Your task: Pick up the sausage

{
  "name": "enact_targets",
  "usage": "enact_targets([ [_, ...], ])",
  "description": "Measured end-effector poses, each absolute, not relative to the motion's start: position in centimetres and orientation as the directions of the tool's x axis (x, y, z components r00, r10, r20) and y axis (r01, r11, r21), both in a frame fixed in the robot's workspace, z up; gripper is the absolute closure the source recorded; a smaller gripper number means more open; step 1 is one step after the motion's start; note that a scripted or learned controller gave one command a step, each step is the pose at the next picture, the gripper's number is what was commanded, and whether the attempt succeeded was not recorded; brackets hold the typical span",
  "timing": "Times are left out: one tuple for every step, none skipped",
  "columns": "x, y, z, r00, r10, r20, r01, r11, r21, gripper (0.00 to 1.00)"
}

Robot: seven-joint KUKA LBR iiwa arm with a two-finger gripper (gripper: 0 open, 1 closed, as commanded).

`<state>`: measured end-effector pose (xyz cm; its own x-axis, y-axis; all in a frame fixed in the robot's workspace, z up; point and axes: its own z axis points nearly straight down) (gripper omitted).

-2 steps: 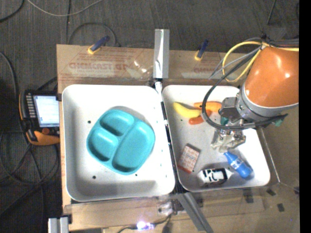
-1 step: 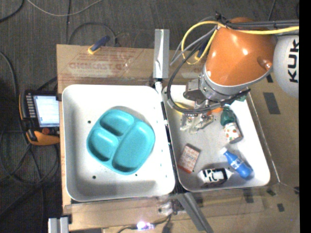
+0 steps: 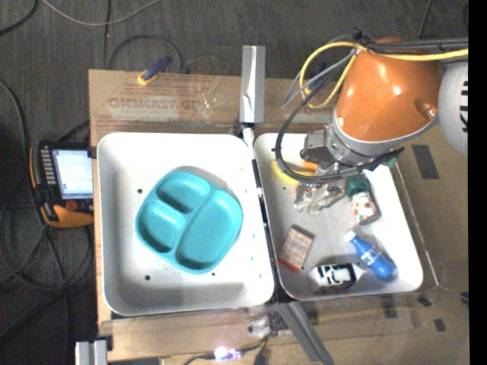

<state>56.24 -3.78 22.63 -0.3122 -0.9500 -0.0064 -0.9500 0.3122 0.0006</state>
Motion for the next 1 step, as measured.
enact_targets([
  [56.34,-3.64,23.54,-0.314,-0.949,-0.01,-0.949,0.314,0.0,1.0],
])
